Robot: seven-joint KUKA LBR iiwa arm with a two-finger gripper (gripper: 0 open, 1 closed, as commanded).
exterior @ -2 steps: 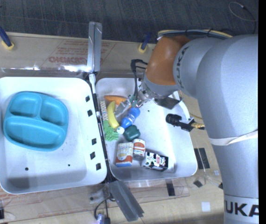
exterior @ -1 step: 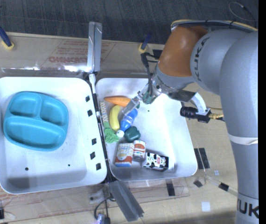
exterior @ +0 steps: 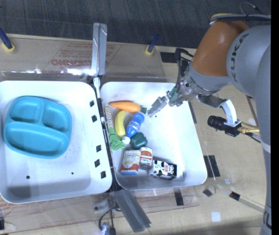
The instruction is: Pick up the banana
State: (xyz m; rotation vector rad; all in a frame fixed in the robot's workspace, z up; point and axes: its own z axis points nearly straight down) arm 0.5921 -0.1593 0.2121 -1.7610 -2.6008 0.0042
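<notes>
The yellow banana (exterior: 120, 123) lies in the right bin (exterior: 178, 146) near its left wall, lengthwise, between an orange carrot (exterior: 125, 105) above it and a green toy below it. A blue bottle (exterior: 135, 123) rests against the banana's right side. My gripper (exterior: 155, 107) hangs over the upper middle of the right bin, to the right of the carrot's tip and up-right of the banana, apart from both. Nothing shows between its fingers.
A dark green object (exterior: 138, 140), a can (exterior: 146, 157), a small carton (exterior: 130, 161) and a black-and-white box (exterior: 163, 170) crowd the right bin's lower left. A blue divided plate (exterior: 36, 126) lies in the left bin (exterior: 46, 180). The divider wall (exterior: 100, 126) runs beside the banana.
</notes>
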